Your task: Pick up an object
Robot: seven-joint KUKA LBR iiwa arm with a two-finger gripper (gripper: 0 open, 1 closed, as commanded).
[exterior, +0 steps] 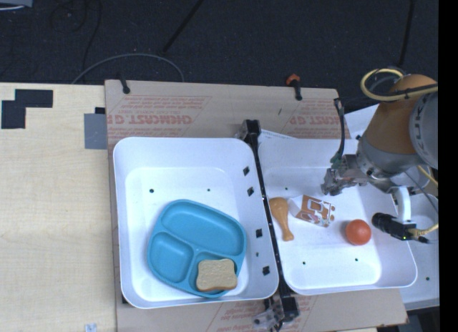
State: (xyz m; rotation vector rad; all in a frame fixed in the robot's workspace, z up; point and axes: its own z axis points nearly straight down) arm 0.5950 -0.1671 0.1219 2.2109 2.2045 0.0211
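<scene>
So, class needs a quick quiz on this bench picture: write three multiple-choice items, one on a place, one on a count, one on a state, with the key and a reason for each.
1. Where does the slice of bread lie?
A. on the blue tray
B. beside the tomato
C. on the bare bench

2. How many loose things lie in the right bin?
A. one
B. three
C. five

3. How does the gripper stand?
A. lifting the tomato
B. above the right bin's far side, clear of the items
C. over the left bin

Key: 1 A, it sits in a tray compartment; 2 B, drumstick, small carton, tomato; 3 B, the things lie apart from it.
</scene>
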